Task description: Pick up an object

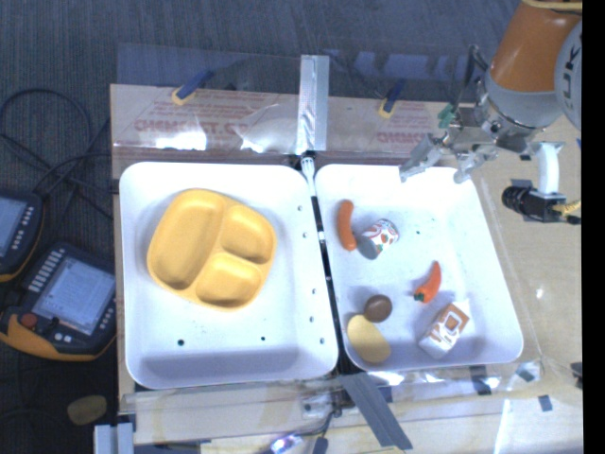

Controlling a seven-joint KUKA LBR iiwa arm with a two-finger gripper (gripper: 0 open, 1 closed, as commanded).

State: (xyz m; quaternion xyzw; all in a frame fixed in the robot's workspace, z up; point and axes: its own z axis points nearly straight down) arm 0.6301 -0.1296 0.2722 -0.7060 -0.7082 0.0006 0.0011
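Two shallow white bins sit side by side on a tabletop, seen from above at a slant. The right bin serves as the landmark here. The left bin, just beside it, holds a yellow divided plate.

Inside the right bin lie six small things. Near its far left part is an orange sausage-shaped piece, with a small red and white can touching or just beside it. Toward the middle right is a small orange pepper. Along the near edge sit a brown round piece, a pale yellow oval piece just in front of it, and a white and orange carton near the front right corner.

The grey arm with its orange band reaches in at the right bin's far right corner. Its pincer hovers above the far rim, its two fingers spread wide with nothing between them.

By my judgement the pick is at its first step: the approach. No object is chosen by contact yet. The next move calls for carrying the pincer inward over one item, likely the can or the sausage-shaped piece as the closest, lowering with the fingers on either side of it, then closing.
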